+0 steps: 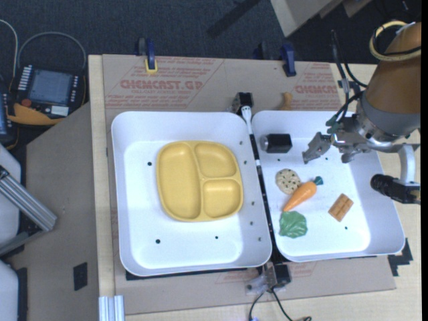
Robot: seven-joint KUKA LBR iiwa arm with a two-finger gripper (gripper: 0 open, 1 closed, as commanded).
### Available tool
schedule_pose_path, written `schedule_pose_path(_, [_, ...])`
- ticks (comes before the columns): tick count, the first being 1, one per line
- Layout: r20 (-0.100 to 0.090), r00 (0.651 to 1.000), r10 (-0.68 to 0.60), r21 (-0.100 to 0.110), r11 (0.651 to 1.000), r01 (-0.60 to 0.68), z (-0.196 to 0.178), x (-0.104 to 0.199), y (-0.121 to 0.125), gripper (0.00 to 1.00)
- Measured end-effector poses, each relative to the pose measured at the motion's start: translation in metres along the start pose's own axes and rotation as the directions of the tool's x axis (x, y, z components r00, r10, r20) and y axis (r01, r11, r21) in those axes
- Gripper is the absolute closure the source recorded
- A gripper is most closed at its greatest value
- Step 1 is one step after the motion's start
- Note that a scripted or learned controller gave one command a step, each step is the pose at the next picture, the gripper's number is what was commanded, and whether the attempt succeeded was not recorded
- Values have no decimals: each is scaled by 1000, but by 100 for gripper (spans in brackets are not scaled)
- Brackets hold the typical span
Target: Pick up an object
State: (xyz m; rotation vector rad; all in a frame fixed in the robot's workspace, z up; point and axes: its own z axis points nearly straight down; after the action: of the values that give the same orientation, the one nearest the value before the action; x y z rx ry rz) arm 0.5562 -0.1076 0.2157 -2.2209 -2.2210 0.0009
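Note:
The right bin [381,236] holds a black block [277,142], a round speckled cookie [287,179], an orange carrot [300,193], a green leafy piece [293,225] and a small brown block [340,207]. My gripper [332,151] hovers over the upper middle of this bin, right of the black block and above the carrot. It is open, and nothing sits between its fingers [313,150].
A yellow divided plate [198,178] lies in the left bin [134,233]. The grey arm with its orange band [394,72] reaches in from the upper right. A black handle-like part [396,187] juts over the right bin's right side.

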Motion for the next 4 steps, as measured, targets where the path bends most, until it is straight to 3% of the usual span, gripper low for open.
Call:
schedule_pose_path(2, [-2,1000,0,8,1000,0,109,11,7,0])
schedule_pose_path(3, [-2,1000,0,4,1000,0,133,12,6,0])
schedule_pose_path(4, [0,1000,2,-1,1000,-2,121,11,7,100])
